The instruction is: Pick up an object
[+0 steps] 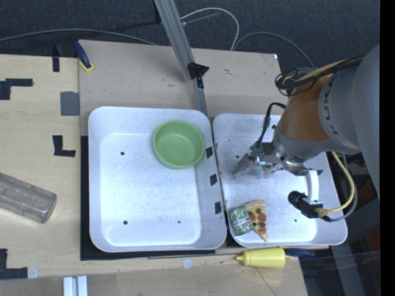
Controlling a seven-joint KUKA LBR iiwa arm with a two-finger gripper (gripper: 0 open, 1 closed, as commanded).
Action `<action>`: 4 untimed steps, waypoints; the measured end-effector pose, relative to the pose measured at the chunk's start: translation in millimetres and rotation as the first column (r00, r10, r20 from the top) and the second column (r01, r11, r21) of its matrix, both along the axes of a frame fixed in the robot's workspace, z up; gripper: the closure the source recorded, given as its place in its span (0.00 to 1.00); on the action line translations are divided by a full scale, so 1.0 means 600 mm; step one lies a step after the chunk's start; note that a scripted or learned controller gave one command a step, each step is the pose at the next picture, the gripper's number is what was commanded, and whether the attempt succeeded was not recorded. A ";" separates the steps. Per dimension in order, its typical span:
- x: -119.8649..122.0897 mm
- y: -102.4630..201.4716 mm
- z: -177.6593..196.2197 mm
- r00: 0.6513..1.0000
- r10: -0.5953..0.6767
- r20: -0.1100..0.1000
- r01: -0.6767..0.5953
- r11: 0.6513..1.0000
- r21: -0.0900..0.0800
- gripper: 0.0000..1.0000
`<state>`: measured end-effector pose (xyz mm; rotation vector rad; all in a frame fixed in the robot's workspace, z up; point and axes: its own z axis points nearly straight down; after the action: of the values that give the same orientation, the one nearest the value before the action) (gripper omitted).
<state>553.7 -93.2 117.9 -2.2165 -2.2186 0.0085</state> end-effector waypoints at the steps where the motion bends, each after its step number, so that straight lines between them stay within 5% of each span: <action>1: 0.002 0.002 0.021 1.000 0.002 0.004 -0.002 1.000 0.001 1.00; 4: -0.006 -0.013 0.241 1.000 0.000 0.010 0.000 1.000 0.000 1.00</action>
<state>550.1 -100.8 262.5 -2.2212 -2.2239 -0.0017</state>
